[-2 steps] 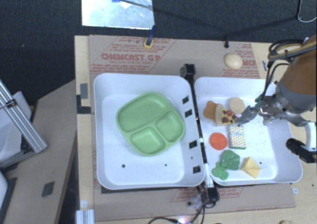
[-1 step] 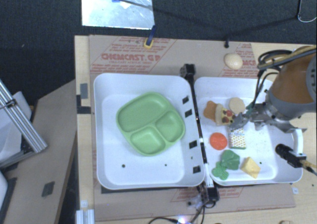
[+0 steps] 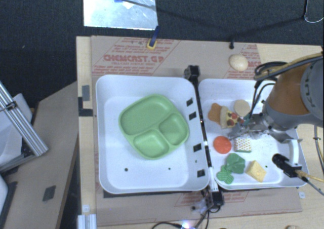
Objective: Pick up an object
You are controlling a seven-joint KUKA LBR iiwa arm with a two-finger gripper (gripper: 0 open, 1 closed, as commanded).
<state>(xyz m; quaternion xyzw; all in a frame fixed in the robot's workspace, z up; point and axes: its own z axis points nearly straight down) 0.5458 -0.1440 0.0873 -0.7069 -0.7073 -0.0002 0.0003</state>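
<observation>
Claw (image 3: 242, 130) hangs low over the middle of the right bin (image 3: 291, 180), at the end of the grey arm (image 3: 293, 96) that comes in from the right, and its metal tip is too blurred to say whether it is open or closed, or whether it has hold of anything. The pieces that could be picked lie close around it: a checkered wafer (image 3: 243, 145) just below the tip, a red-orange round piece (image 3: 221, 145) to its left, a pizza slice (image 3: 224, 115) up and to the left, and a pale round disc (image 3: 241, 107) above. Farther toward the near rim lie a green leafy piece (image 3: 232, 167) and a yellow wedge (image 3: 256, 170). My judgement is that the wafer is nearest, almost straight under the tip, so a short drop would reach it. A green divided plate (image 3: 153, 126) sits in the left bin (image 3: 109, 172), well apart.
</observation>
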